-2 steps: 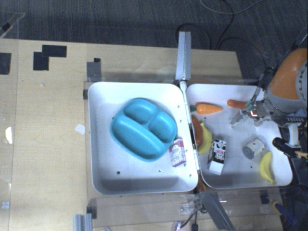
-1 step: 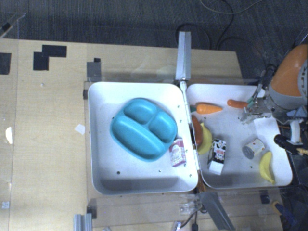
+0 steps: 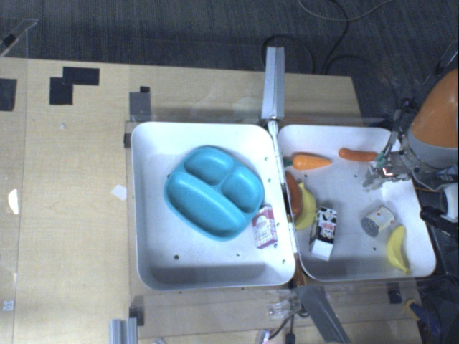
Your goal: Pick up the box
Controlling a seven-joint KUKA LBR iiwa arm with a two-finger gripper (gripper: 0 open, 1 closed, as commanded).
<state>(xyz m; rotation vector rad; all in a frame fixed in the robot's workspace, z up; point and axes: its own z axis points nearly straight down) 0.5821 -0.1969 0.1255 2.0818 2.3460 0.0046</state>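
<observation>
A small black-and-white box [image 3: 324,231] with a cow pattern lies in the right bin [image 3: 349,196], near its front left. A second small carton, pink and white [image 3: 265,228], lies in the left bin [image 3: 147,213] against the front right edge of a blue divided plate [image 3: 214,190]. The arm's orange band and grey wrist enter at the right edge. My gripper [image 3: 378,172] hangs over the right bin's back right part, well behind and to the right of the cow-pattern box, with nothing seen in it.
The right bin also holds two carrots [image 3: 311,162] [image 3: 357,155], a banana [image 3: 307,208] beside a reddish sausage [image 3: 292,196] by the left wall, a grey cylinder [image 3: 376,221] and another banana [image 3: 396,248] at the front right. A metal post [image 3: 273,84] stands behind the bins.
</observation>
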